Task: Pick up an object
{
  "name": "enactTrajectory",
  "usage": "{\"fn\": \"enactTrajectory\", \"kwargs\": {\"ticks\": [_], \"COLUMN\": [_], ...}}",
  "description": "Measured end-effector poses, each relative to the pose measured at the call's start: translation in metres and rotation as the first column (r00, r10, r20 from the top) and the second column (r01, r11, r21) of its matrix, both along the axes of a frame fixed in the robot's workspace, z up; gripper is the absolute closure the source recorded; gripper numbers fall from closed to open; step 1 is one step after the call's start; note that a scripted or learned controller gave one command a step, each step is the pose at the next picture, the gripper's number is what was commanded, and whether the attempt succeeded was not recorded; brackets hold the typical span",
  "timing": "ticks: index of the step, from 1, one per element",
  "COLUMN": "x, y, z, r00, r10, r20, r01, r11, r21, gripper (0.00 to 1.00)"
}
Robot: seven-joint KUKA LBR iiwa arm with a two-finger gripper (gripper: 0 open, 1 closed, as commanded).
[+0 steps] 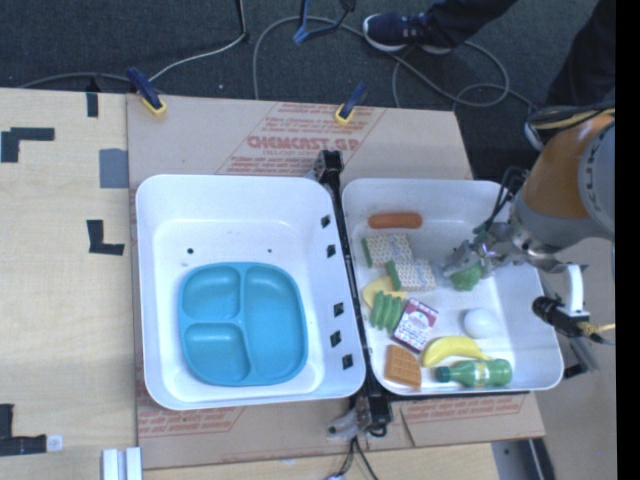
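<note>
the arm reaches in from the right over the right bin. the claw sits low by a small green object at that bin's right-centre; whether it is clenched or released, i cannot tell. same bin: hot dog, crackers, white egg, banana, green bottle. left bin holds a blue divided plate.

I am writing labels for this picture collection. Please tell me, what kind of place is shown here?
Probably a robotics lab bench for pick-up trials. A grey robot arm with an orange band reaches into the right shallow white plastic bin of toy food. Cardboard sheeting is clamped under the bins, and cables trail over dark carpet.
</note>
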State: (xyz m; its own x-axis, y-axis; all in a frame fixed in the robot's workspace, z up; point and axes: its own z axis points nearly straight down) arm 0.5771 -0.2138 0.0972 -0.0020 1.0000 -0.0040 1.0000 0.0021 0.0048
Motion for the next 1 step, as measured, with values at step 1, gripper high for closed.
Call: {"fn": "enactTrajectory", "kwargs": {"ticks": [1], "x": [-0.0036], "y": [0.0781], "z": [-0.0086], "r00": [1.000], "r10": [0.001], "r20": [0.004], "r01": [-0.001], "r11": [1.000], "r21": [0.003], "gripper": [1.00]}}
